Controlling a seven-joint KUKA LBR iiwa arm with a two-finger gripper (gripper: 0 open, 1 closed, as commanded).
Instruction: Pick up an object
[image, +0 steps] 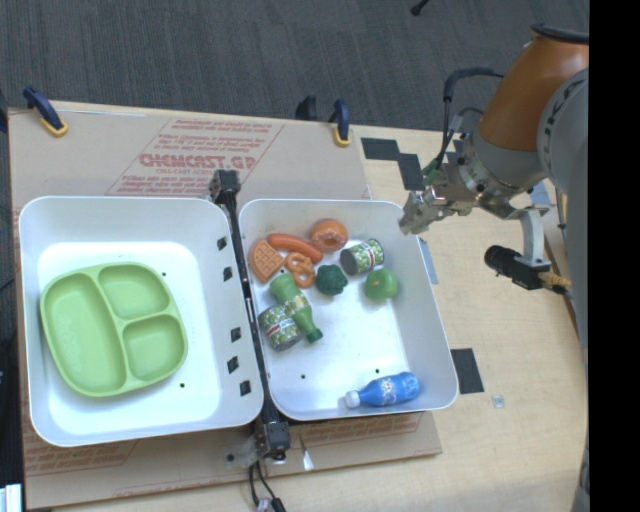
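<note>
My gripper (416, 220) hangs over the far right corner of the right bin (425, 330), above its rim, with nothing visibly held. The toys below sit apart from it. Nearest is a small can (362, 256) lying on its side, with a green round fruit (380, 286) and a dark green broccoli piece (330, 280) beside it. Further left are an orange donut (328, 235), a sausage (290, 243), a waffle (264, 260), a pretzel (298, 268), a green bottle (297, 305) and a green can (279, 328). A blue bottle (385, 391) lies at the near edge.
The left bin (40, 230) holds a green divided plate (113, 325). Black clips run along the divider (240, 300) between the bins. The arm reaches in from the right above the bare wooden bench (500, 330). Open white floor lies in the right bin's middle.
</note>
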